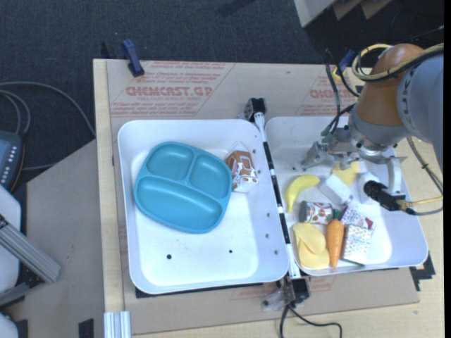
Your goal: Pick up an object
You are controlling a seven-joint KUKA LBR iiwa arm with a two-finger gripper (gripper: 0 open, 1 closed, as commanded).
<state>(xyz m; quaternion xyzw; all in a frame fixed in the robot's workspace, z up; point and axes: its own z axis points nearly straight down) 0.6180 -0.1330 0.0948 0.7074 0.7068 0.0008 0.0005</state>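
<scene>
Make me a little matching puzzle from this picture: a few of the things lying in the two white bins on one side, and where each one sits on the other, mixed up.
Things:
1. blue plastic divided plate
2. orange toy carrot
3. yellow toy banana
4. small brown and white carton

Places:
A. right bin, near its front edge, beside a pale yellow item
B. left bin, filling much of its middle
C. left bin, just right of the plate, by the divider
D. right bin, close to the divider, just behind a small can

Pairs: 1-B, 2-A, 3-D, 4-C
</scene>
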